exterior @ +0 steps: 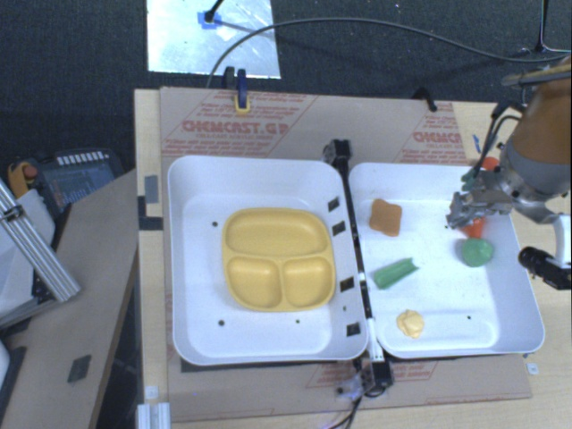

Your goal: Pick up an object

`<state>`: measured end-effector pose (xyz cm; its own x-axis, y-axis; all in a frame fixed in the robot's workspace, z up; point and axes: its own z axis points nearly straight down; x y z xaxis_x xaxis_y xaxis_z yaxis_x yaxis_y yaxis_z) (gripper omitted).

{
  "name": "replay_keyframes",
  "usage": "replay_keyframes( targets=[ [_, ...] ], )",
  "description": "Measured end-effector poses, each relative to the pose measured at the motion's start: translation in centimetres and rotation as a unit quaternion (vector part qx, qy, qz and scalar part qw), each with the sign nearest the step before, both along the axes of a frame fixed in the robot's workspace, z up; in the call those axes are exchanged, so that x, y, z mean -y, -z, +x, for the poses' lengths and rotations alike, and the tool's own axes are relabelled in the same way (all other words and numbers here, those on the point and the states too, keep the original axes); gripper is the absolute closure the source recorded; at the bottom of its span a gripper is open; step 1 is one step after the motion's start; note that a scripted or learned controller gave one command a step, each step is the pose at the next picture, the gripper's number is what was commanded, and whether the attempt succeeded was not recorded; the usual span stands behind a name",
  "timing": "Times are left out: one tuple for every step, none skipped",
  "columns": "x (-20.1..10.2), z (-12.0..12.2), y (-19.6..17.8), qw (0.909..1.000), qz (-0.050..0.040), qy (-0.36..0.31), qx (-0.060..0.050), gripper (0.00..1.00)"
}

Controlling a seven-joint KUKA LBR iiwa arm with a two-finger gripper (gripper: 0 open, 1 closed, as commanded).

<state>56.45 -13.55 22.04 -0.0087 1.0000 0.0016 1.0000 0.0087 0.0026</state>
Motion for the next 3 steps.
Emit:
replay_keyframes(
  targets=[
    [-4.9, 0.8, -1.0, 1.0, 0.0002, 0.0, 0.0, 1.0],
    [-10.1, 1.6, -2.0, 1.0, 0.0004, -0.001, 0.0, 1.0],
    [-15.3, 3.5, -1.9, 1.0, 0.0004, 0.0, 0.0, 1.0]
  ],
)
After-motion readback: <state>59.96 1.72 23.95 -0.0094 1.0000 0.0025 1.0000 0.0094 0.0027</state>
